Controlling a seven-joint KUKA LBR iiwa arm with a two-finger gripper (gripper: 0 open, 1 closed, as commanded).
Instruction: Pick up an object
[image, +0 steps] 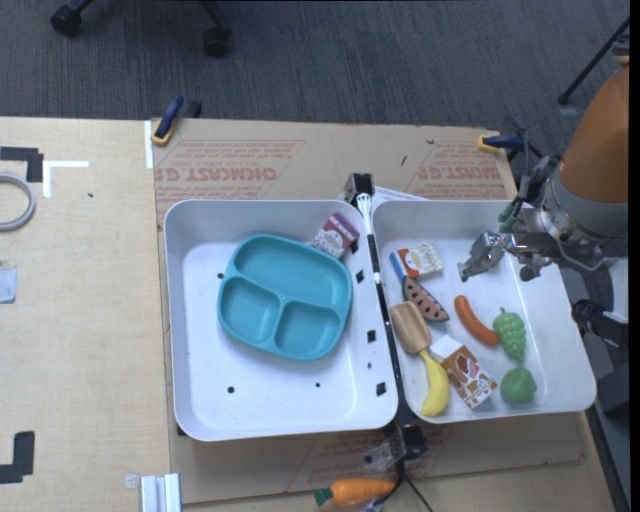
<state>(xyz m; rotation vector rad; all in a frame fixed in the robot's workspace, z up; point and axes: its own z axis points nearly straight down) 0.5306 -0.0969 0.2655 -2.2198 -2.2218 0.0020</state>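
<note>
We see the left bin (190, 330) holding a teal 3-compartment plate (285, 297) with a small packet (335, 235) at its upper right. In the right bin (560, 390) lie a carton (421, 260), watermelon slice (425, 300), banana (435, 385), sausage (476, 320) and grapes (510, 333). The gripper (482, 258) hovers above that bin's upper part, grasping nothing, fingers parted.

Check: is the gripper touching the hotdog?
Apart. In the camera view the gripper sits above the right bin, and bare white bin floor shows between its tip and the hotdog lying lower down.
</note>
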